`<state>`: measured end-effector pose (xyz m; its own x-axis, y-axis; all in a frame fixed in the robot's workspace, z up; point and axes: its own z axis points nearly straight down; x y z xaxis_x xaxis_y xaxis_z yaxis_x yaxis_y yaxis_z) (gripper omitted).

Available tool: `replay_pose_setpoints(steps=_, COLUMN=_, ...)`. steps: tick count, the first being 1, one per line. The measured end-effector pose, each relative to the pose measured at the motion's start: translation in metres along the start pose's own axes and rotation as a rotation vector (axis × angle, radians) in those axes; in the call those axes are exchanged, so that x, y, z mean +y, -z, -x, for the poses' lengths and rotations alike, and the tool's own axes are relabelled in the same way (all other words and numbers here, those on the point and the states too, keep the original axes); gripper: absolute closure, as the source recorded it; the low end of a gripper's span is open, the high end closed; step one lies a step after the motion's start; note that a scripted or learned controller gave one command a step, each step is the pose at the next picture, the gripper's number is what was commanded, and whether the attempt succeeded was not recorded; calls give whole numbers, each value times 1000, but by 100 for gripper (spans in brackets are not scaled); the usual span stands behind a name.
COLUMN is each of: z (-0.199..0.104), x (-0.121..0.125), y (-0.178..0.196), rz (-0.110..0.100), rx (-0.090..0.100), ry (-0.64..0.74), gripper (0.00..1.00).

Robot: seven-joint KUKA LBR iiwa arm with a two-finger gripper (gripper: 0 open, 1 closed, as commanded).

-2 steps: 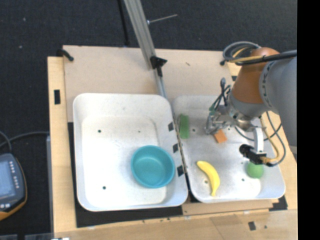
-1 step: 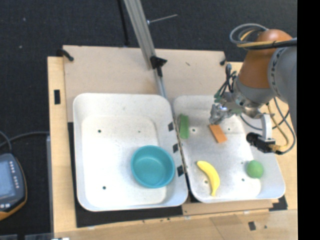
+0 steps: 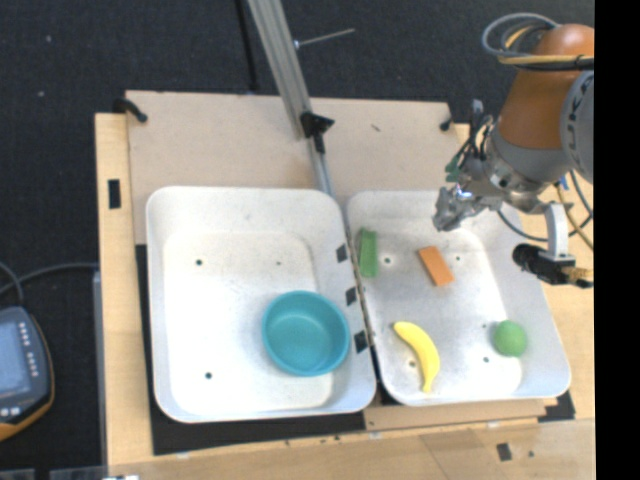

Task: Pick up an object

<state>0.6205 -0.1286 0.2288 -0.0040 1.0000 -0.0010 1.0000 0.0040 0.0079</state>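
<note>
1. Camera view: the gripper (image 3: 452, 211) hangs over the right bin (image 3: 540, 378), near its far edge; I cannot tell how its jaws stand.
2. In that bin lie an orange block (image 3: 435, 266) just below the gripper, a green strip (image 3: 367, 252), a banana (image 3: 419, 354) and a green ball (image 3: 509, 338), possibly a lime.
3. A teal bowl (image 3: 305, 332) sits in the left bin (image 3: 190, 218).

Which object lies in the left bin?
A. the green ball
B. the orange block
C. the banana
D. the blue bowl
D: the blue bowl sits in the left bin, while the banana, orange block and green ball lie in the right bin.
</note>
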Motion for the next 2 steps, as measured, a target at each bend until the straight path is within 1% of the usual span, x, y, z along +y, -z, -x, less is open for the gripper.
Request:
replay_pose_setpoints(steps=1, z=-51, x=3, y=11, rz=-4, rx=3, ry=4, gripper=100)
replay_pose_setpoints(steps=2, z=-101, x=8, y=2, rz=-8, rx=2, ry=2, gripper=100)
